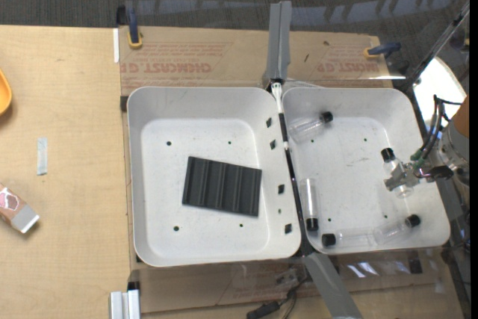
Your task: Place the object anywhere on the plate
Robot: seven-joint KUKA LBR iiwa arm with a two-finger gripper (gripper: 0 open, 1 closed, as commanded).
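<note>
A dark ribbed plate (pixel 222 186), rectangular and flat, lies slightly askew near the middle of the left bin (pixel 149 235). Clear tubes with black caps are in the right bin (pixel 403 104): one near its upper left (pixel 311 125), one along its left wall (pixel 310 204), two along its lower edge (pixel 351 239) (pixel 396 228), one at its right side (pixel 394 170).

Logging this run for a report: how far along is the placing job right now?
Early stage. Nothing rests on the dark ribbed plate in the left bin yet. The gripper is low at the right bin's far-right side, around a clear black-capped tube; a firm grasp is unclear. Other tubes lie nearby. Lifting, carrying over and setting down remain.
</note>
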